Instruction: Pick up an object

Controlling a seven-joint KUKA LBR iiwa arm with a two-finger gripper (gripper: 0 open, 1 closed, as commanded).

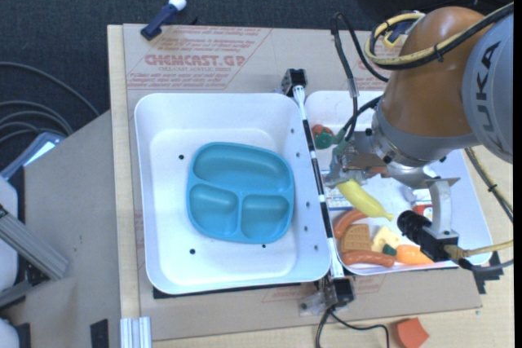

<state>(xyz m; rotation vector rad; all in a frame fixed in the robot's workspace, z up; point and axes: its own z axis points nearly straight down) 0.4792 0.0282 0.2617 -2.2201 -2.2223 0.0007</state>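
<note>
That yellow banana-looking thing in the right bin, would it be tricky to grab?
The yellow banana looks like smooth toy plastic, so probably light, stiff and slippery. Its curved, rounded shape may roll or pivot when nudged. It lies close against other toy food, so neighbours would likely shift too.

Two bins side by side on your bench

Your left bin (155, 175) holds a divided plate (241, 193); the right bin (477, 212) has toy food (369, 234) piled near its front-left corner.
</note>
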